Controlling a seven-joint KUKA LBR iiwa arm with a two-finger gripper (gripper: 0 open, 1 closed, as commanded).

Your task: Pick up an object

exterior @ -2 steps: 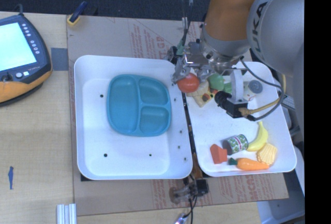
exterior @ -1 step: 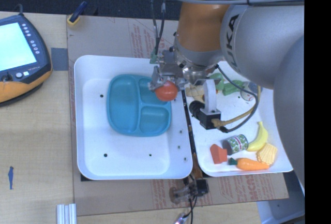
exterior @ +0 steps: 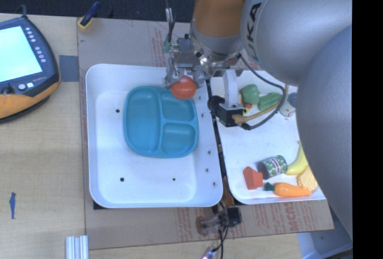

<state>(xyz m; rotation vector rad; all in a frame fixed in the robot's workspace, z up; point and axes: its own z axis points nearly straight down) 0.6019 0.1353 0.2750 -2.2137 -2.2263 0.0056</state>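
Over the left bin (exterior: 102, 132), the end effector (exterior: 179, 79) grips one red tomato (exterior: 184, 89) above one blue plate (exterior: 160, 121).

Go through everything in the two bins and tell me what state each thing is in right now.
end effector: low over the left bin, at the red ball
red ball: at the blue plate's upper right corner
blue plate: flat in the left bin, right side up
small can: on its side, right bin
carrot: lying flat
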